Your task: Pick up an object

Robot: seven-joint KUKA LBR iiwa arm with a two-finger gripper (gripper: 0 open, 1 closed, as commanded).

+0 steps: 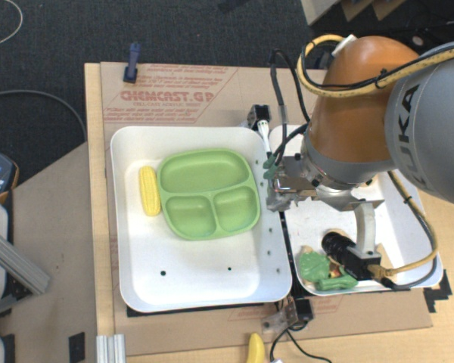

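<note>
A green divided plate (208, 193) lies in the left bin (189, 286), with a yellow corn cob (148, 190) flat beside its left rim. At the front of the right bin (408, 210) sits a crumpled green leafy toy (321, 269) with a small orange piece (336, 272) against it. The arm's big orange and grey wrist hangs over the right bin and hides most of its floor. My gripper (278, 187) shows as metal parts at the wrist's left, just over the wall between the two bins, close to the plate's right rim. Nothing is seen held in it.
Both bins rest on a brown cardboard sheet (166, 89) with red print. A blue clip (131, 62) sits at its back left edge. A yellow object (255, 348) lies in front of the bins. Cables (281, 100) run behind the right bin.
</note>
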